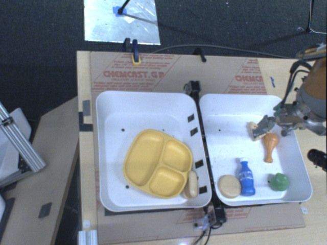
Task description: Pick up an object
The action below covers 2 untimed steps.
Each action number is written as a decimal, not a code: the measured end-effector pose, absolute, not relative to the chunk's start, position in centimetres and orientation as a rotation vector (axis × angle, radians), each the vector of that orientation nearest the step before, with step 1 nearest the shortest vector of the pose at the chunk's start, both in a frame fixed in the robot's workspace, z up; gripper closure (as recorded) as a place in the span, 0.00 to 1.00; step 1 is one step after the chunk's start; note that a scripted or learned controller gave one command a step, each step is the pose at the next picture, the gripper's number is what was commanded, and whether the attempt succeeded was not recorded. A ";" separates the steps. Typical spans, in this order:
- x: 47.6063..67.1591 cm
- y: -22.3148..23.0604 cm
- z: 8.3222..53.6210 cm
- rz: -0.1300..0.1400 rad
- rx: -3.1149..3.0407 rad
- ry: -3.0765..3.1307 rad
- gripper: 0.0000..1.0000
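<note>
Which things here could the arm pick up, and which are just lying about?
For the job, right bin: chicken drumstick, blue bottle, green object, round tan piece, small tan item by the gripper. Left bin: yellow divided tray, bread roll.

Lying about: metal sheet, clamp.

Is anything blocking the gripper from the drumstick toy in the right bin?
Nothing visible does. The gripper hangs at the right bin, just above-left of the drumstick toy, with bare bin floor around it.
</note>
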State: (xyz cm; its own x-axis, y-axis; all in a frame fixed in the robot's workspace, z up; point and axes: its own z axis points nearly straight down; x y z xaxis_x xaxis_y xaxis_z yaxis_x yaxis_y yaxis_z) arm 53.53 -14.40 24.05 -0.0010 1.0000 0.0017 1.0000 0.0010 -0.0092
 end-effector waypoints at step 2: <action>54.1 -14.6 18.5 0.002 -2.218 -2.221 0.00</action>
State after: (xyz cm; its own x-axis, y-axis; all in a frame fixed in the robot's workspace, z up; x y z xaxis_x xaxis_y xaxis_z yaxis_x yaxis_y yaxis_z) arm 54.15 -14.61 18.45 -0.0014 1.0000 0.0006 1.0000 0.0015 -0.0028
